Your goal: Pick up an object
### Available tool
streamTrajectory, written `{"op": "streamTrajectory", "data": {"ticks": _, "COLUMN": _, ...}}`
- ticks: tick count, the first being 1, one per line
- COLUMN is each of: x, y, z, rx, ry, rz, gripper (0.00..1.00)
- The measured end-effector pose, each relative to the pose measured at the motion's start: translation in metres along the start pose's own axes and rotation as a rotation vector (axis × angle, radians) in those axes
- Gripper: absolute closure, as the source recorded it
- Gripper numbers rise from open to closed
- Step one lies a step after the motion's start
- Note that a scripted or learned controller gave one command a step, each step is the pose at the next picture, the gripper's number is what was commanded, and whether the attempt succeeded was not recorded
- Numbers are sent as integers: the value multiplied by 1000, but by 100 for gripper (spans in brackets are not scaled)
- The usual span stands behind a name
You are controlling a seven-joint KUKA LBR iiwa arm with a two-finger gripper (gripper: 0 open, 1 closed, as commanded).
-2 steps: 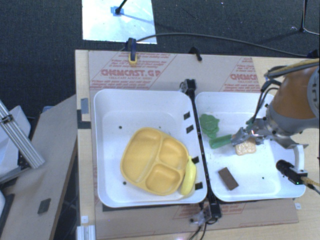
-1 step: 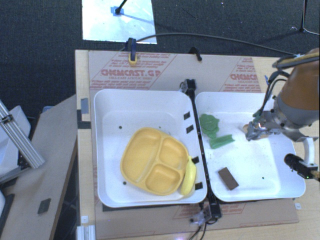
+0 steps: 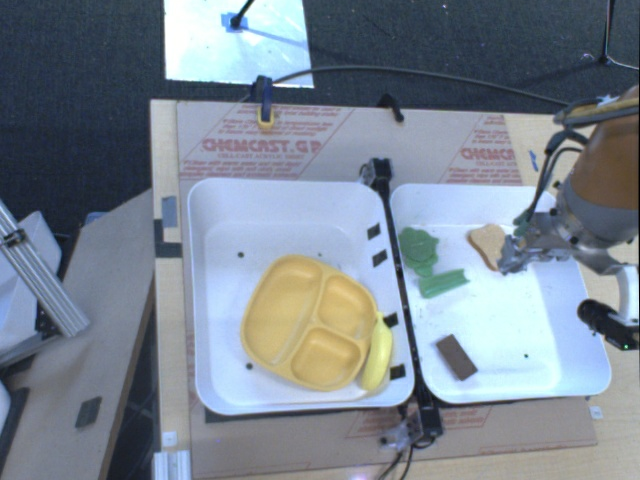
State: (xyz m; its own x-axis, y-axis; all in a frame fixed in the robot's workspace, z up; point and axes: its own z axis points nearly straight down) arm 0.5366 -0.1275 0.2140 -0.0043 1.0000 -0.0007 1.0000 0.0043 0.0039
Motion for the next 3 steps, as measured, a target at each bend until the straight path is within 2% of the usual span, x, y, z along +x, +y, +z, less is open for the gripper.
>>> {"op": "streamTrajectory", "data": {"ticks": 2, "x": 104, "y": 40, "z": -19, "rx": 0, "ry": 3, "rz": -6, "gripper": 100}}
{"op": "streamTrajectory", "data": {"ticks": 3, "x": 165, "y": 55, "z": -11, "rx": 2, "ry": 3, "rz": -7, "gripper": 100}}
